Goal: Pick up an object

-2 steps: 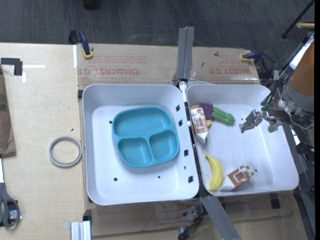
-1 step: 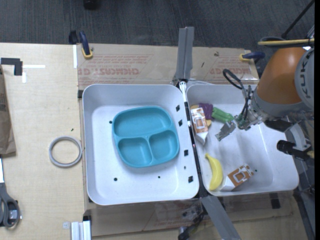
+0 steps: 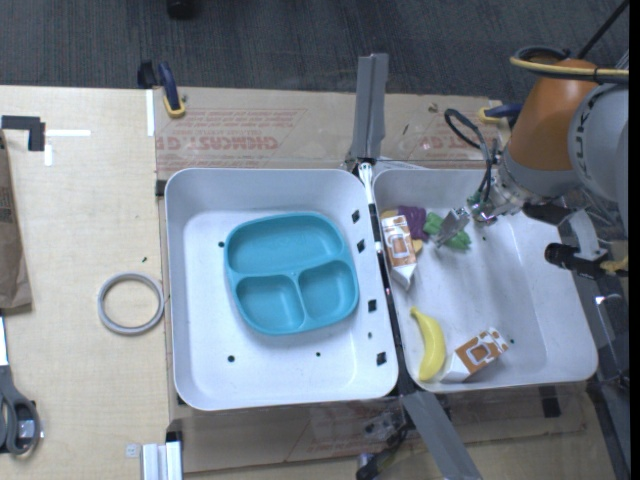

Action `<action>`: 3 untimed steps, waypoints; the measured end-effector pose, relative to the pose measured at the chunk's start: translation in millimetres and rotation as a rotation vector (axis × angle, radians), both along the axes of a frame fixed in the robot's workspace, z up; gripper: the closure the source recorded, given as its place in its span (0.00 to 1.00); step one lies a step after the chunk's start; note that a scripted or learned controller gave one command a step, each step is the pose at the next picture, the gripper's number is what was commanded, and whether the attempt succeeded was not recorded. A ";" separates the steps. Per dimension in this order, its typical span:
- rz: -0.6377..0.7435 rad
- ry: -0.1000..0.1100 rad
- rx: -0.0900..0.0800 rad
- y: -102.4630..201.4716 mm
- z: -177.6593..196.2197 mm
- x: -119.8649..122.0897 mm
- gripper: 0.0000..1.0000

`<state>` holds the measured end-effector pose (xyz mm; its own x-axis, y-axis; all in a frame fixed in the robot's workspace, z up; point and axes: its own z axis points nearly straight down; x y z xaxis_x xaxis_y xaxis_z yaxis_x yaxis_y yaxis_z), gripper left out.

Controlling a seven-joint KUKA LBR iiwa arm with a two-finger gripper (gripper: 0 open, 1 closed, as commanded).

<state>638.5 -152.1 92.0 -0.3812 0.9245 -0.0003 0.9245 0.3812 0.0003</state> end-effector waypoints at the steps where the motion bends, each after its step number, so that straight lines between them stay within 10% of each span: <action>1: -0.003 -0.004 0.000 -1.1 10.0 0.7 1.00; 2: 0.106 -0.003 -0.002 39.9 1.6 13.0 1.00; 3: -0.147 -0.002 0.000 42.8 1.3 -5.3 1.00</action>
<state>633.2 -109.3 93.3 -0.2419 0.9703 -0.0014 0.9703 0.2419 0.0023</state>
